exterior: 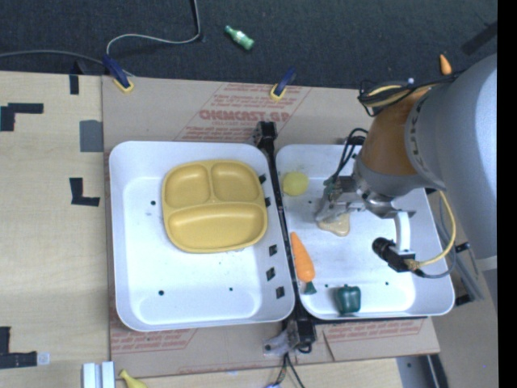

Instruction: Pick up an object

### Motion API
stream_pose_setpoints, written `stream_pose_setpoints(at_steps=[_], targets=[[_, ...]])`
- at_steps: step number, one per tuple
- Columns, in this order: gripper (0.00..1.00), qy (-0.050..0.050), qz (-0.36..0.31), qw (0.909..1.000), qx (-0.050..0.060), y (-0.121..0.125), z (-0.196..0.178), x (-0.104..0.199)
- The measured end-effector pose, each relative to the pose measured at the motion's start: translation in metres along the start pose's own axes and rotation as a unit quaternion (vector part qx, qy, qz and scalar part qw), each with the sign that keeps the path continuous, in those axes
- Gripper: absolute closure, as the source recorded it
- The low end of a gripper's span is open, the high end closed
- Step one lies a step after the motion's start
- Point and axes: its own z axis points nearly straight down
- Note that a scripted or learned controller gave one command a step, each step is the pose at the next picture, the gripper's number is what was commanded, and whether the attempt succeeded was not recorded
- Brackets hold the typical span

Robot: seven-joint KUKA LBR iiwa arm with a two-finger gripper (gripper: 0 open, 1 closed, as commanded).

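In the right bin (420,301), the tool (329,210) touches a beige piece (338,225); grip unclear.

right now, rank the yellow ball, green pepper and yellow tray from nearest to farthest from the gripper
1. yellow ball, just left of the gripper, right bin.
2. green pepper, near edge of the right bin.
3. yellow tray, left bin.

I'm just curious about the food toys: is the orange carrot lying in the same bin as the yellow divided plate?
No, the carrot lies in the right bin, while the yellow divided plate sits in the left bin.
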Motion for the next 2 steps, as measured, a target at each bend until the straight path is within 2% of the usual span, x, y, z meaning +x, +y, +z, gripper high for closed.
stream_pose_setpoints(at_steps=[1, 2], targets=[[0.00, 0.000, 0.000, 1.0000, 0.000, 0.000, 0.000, 0.000], [0.00, 0.001, 0.002, 1.0000, 0.007, -0.070, 0.012, 0.002]])
